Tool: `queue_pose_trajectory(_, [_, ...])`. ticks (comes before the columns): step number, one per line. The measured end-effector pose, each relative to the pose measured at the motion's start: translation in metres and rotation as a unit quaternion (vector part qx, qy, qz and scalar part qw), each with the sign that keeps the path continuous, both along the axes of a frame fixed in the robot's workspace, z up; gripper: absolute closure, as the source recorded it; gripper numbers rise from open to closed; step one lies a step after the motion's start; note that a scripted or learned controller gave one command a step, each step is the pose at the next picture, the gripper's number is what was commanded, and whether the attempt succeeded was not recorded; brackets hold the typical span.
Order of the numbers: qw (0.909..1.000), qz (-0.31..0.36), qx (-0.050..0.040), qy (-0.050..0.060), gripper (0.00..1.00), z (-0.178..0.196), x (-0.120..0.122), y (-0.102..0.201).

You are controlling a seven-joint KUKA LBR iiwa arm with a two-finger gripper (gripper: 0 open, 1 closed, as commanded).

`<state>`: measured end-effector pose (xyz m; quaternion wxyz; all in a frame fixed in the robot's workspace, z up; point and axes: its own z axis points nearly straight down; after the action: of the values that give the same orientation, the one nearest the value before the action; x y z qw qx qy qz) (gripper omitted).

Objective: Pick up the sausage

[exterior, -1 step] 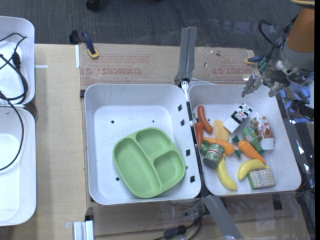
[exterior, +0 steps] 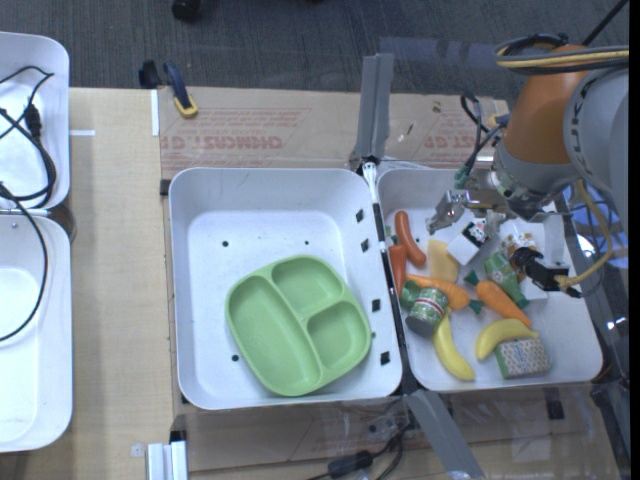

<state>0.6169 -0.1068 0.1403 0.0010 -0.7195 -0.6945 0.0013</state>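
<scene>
Camera view has my gripper (exterior: pixel 452 211) hovering in the upper part of the right bin (exterior: pixel 590 360), right of centre in the frame, fingers spread a little and holding nothing. The sausage (exterior: pixel 409 238) I want lies just left of my fingertips, a red-orange piece slanting down toward the right, close to the bin's left wall. A second reddish piece (exterior: pixel 397 267) sits just below and left of it, against that wall, so I must not confuse the two.

To do this well, I judge I should shift left, turn my fingers across the sausage's narrow width, and come straight down over its middle. The yellow block (exterior: pixel 441 258) lies close on its lower right, so one finger has little room there; the wall crowds the other side.

Below, the can (exterior: pixel 427 308), carrots (exterior: pixel 500 299) and bananas (exterior: pixel 452 350) pack the bin floor. Free room is upward; the left bin, with its green plate (exterior: pixel 298 323), has plenty of bare floor.
</scene>
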Motion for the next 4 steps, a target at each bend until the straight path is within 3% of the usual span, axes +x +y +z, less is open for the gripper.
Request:
queue_pose_trajectory(1, [1.0, 0.0, -0.0003, -0.002, 0.0, 0.052, 0.032, 0.071])
queue_pose_trajectory(2, [0.9995, -0.029, -0.0008, -0.01, 0.0, -0.025, 0.025, -0.009])
queue_pose_trajectory(3, [0.9961, -0.088, -0.0006, -0.002, 0.0, -0.048, 0.039, 0.011])
queue_pose_trajectory(4, [0.9774, -0.211, -0.0006, -0.001, 0.0, -0.048, 0.042, 0.01])
